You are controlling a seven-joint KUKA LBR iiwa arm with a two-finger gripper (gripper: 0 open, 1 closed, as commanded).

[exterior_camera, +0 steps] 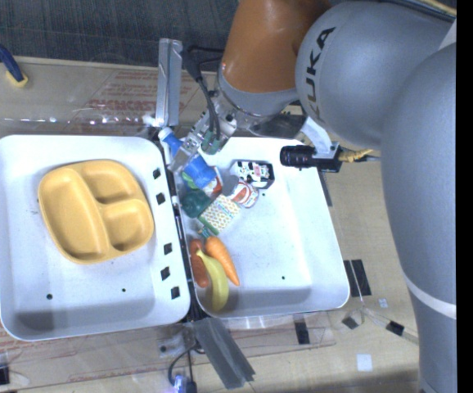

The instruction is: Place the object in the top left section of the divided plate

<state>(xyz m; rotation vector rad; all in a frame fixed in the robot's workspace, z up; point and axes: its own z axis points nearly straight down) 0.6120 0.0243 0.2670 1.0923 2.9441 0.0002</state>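
A yellow divided plate [96,210] lies in the left bin [24,301], with one long section on its left and two smaller ones on its right. Nothing lies in its sections. My gripper [206,142] hangs over the top left corner of the right bin [302,260], just above a blue packet [200,173] in a pile of small objects. The grey arm and its orange band [261,31] hide the bin's back edge.
The pile in the right bin runs along its left wall: a teal item [192,201], a patterned packet [220,214], a red and white can [243,193], a black and white item [253,171], a carrot [222,260] and a banana [215,283].
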